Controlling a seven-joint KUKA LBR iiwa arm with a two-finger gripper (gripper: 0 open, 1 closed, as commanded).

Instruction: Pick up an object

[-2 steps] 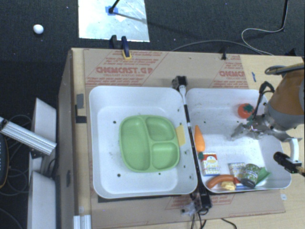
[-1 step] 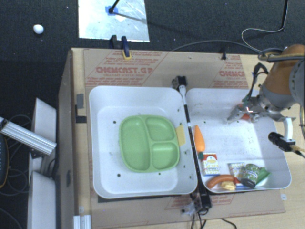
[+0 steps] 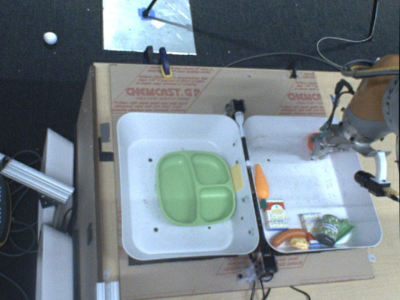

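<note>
My gripper (image 3: 317, 150) hangs low over the far right part of the right bin (image 3: 300, 174), below the orange-banded wrist (image 3: 375, 99). A small red-orange object (image 3: 310, 141) shows right at the gripper's left side; whether it is held is unclear. An orange carrot (image 3: 260, 185) lies by the bin's left wall. In the near corner sit a small red and white box (image 3: 275, 214), a red sausage (image 3: 289, 235) with a yellow piece (image 3: 300, 244), and a dark green packet (image 3: 326, 227).
The left bin (image 3: 144, 230) holds a green divided plate (image 3: 195, 187). A yellow flat piece (image 3: 237, 177) leans by the wall between the bins. The bins rest on a cardboard sheet (image 3: 162, 92). Cables run behind the bench.
</note>
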